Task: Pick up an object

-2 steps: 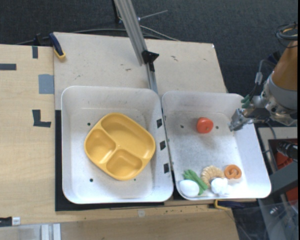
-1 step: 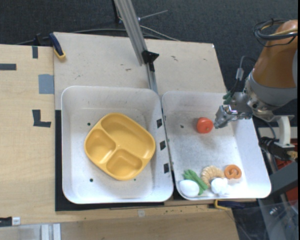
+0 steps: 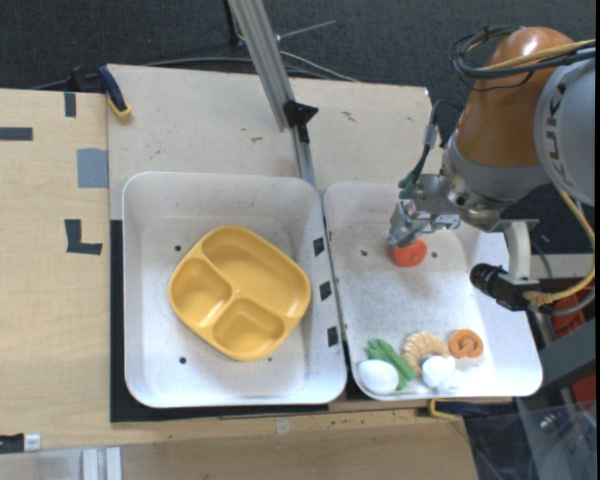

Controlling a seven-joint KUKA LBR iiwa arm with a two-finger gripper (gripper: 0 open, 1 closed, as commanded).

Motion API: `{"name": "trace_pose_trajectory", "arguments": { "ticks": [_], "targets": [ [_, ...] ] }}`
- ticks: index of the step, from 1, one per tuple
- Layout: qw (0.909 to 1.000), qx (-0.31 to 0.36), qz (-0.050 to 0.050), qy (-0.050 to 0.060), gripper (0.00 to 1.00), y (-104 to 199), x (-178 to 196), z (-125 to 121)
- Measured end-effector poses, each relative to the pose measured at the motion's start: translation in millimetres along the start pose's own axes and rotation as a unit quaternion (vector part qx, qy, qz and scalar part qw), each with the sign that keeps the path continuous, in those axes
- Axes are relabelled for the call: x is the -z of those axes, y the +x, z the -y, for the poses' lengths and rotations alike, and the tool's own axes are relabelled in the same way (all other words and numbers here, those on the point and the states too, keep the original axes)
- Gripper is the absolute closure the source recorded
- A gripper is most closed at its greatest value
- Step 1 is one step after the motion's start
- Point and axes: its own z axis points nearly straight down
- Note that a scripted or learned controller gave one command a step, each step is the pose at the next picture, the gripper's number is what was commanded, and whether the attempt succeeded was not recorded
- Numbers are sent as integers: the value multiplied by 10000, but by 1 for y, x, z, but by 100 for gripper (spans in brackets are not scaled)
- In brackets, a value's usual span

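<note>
Camera view: metal claw (image 3: 408, 236) over round red-orange object (image 3: 410, 254); grip state unclear.

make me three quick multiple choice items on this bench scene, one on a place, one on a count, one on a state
1. Where does the yellow tray lie?
A. left bin
B. right bin
C. bare bench

2. How many compartments does the tray have?
A. two
B. three
C. five

3. How does the pincer stand to the red-orange object?
A. far off over the left bin
B. right above it in the right bin
C. at the near-corner pile

Key: 1 A, it fills the left bin; 2 B, three hollows show; 3 B, the pincer hangs just over the object in the right bin.
</note>
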Motion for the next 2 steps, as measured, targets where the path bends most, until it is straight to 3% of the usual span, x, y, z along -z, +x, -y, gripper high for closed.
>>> {"name": "trace_pose_trajectory", "arguments": {
  "ticks": [2],
  "targets": [
    [10000, -8, 4, 1, 100, 87, -28, -37]
  ]
}}
